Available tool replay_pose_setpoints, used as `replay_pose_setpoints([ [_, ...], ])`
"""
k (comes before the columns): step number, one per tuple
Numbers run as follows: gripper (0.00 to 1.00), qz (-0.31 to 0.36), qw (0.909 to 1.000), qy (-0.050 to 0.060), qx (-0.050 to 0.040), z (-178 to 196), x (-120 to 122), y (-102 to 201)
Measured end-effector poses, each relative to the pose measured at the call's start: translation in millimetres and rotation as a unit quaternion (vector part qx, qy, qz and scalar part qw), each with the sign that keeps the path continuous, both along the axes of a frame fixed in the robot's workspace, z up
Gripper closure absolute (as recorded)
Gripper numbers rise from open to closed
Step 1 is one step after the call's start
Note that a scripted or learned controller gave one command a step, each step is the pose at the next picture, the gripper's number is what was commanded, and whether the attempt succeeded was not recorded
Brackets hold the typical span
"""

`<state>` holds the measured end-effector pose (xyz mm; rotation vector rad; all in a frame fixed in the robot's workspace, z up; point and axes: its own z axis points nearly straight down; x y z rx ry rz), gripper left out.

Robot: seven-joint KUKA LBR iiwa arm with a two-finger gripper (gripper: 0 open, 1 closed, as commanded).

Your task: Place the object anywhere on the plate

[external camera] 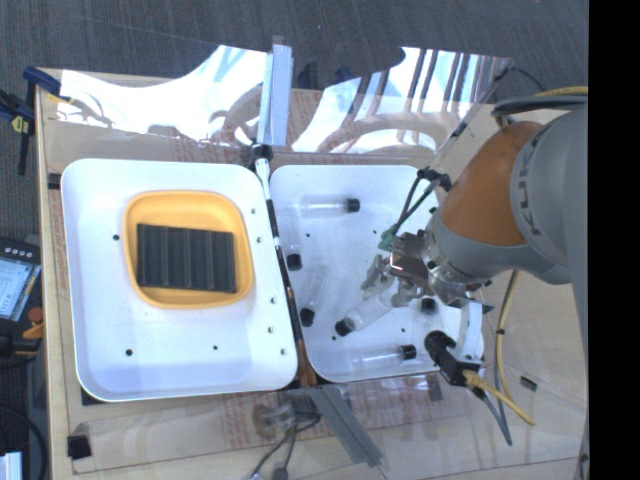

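1. Over on the left, the shallow white left bin (90, 298) holds a square yellow plate (187, 249) with a dark ribbed centre, sitting toward the bin's 12 o'clock.
2. Across the divider, the shallow white right bin (330, 183) carries clear plastic tubes with black caps: one tube (328, 206) near 12 o'clock, another tube (384, 352) near 6 o'clock, both well apart from the plate.
3. A third tube (362, 316) lies tilted just beside the gripper (398, 276).
4. The grey arm with its orange band (480, 193) comes in from 3 o'clock; whether the gripper is parted or closed, I cannot tell.
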<state>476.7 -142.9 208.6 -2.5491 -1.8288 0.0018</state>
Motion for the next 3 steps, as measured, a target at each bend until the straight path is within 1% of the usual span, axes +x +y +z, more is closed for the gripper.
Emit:
replay_pose_setpoints([
  [1,1.0,0.089,0.996,0.0,-0.0008,18,3,56],
  [2,1.0,0.192,0.9813,0.0,-0.0008,-2,54,66],
  [3,1.0,0.239,0.9711,-0.001,-0.0005,-14,91,109],
])
